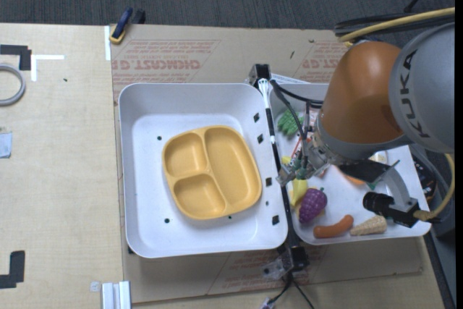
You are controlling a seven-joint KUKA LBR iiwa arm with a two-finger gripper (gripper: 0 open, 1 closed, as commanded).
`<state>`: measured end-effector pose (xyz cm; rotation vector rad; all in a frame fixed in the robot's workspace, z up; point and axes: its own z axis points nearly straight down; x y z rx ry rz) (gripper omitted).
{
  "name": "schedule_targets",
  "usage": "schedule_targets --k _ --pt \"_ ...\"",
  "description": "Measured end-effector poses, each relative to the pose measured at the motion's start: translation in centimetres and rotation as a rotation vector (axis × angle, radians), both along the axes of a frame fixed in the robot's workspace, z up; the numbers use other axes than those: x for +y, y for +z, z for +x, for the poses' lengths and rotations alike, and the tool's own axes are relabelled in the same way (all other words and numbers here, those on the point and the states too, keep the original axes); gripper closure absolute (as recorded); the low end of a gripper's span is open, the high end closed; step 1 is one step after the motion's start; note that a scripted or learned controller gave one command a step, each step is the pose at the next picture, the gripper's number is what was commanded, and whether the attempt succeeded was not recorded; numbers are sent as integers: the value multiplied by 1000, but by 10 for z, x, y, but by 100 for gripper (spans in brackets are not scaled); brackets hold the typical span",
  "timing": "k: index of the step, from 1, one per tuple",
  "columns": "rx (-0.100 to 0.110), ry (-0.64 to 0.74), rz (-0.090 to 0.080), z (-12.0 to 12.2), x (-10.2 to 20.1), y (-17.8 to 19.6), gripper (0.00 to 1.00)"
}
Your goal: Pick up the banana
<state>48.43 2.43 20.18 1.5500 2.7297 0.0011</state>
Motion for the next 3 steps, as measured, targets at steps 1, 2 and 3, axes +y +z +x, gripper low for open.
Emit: schedule_targets --k 1,2,3 --pt "4 235 0 -7 64 -10 100" --pt "3 206 -1 64 19 -5 100" --pt "2 577 -1 26 45 -10 100"
